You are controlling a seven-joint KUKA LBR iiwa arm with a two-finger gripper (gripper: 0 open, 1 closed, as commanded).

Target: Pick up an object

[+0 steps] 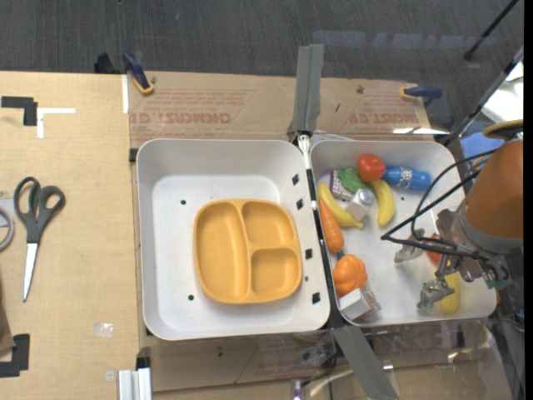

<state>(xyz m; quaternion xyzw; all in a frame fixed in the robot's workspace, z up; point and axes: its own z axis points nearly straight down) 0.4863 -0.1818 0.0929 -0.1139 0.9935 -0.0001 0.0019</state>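
The right bin point(391, 150) holds several toys: a red tomato point(371, 167), a blue bottle point(408, 177), two bananas point(384, 203) point(338, 207), a carrot point(332, 232), an orange pepper point(350, 271) and a white-and-grey block point(358, 304). My gripper point(420, 274) hangs low over the bin's front right corner, its two metal fingers spread apart and nothing between them. One fingertip point(406, 254) rests near a small red piece point(433, 257). The other fingertip point(432, 294) is beside a yellow piece point(450, 297) that the wrist partly hides.
The left bin point(158, 223) holds a yellow divided plate point(247, 250). Scissors point(33, 215) lie on the wooden bench at far left. Cables run from the arm across the right bin's right side. A grey divider bar point(308, 90) stands behind the bins.
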